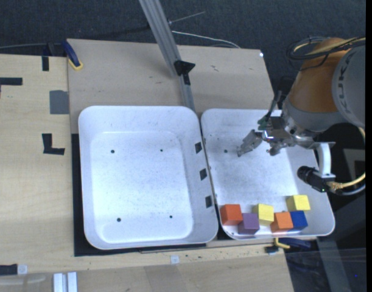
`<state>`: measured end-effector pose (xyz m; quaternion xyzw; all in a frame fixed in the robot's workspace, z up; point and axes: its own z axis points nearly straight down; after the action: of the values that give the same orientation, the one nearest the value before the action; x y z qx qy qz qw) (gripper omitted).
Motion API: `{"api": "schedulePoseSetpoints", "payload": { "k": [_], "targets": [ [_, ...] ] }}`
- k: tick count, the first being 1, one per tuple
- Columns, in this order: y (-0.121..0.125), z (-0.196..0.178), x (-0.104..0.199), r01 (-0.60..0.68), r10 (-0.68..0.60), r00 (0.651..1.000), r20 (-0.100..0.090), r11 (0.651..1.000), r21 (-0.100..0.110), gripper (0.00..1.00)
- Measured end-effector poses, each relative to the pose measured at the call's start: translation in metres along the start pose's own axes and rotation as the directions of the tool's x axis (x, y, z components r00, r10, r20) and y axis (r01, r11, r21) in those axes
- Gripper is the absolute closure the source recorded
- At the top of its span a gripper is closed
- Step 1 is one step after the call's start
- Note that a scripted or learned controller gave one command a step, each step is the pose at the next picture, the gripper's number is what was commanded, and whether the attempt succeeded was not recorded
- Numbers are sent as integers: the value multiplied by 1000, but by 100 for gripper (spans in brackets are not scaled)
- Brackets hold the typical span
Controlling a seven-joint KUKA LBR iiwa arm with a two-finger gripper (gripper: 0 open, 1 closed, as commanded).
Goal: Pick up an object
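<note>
The grey KUKA arm (347, 84) reaches in from the right, its orange band (316, 87) sitting just above the wrist. The wrist bends down and to the left, carrying the two-finger gripper (259, 146) low at the end of the arm. Its fingers (246, 146) are spread apart, pointing down and leftward, with nothing between them.

Even, fairly bright overhead light here, and the white bins (140, 117) are nearly washing out. Soft, short shadows sit under the bin rims. The picture is grainy and slightly soft; the dark floor (234, 5) loses detail.
</note>
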<state>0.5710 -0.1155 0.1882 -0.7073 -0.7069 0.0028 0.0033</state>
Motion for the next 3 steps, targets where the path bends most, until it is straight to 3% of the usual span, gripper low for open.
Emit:
{"api": "schedulePoseSetpoints", "payload": {
  "k": [1, 2, 3],
  "targets": [
    [38, 80, 23, 3, -3, 1000, 0, 1000, 0, 0],
    [39, -9, 106, 10, -10, 1000, -2, 1000, -15, 0],
    [17, -12, 56, -3, 3, 1000, 3, 1000, -6, 0]
  ]
}}
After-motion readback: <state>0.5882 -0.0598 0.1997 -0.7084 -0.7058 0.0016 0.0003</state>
